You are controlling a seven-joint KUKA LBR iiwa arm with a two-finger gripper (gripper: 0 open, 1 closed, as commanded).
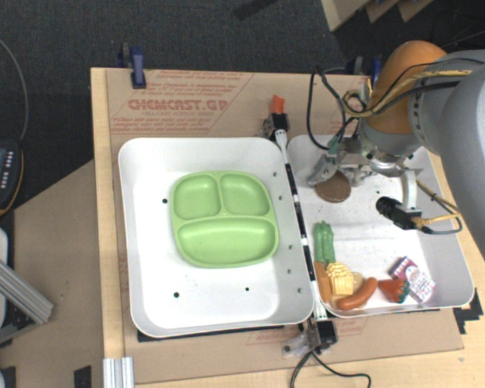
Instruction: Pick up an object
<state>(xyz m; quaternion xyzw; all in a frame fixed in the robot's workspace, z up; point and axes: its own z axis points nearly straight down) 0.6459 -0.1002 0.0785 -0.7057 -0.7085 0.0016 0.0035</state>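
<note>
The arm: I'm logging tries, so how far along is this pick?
Done: the arm has reached into the right bin, its gripper low over a brown disc. In hand: nothing visibly held. Left: grasping and lifting; the sausage and corn lie untouched.

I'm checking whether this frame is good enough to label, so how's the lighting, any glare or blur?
Camera view: lighting is even and soft, with faint shadows under the green plate; the left bin looks bright white but keeps its detail; the toy food in the right bin is sharp; the arm near the right edge looks large and slightly soft; the claw is hard to read.
</note>
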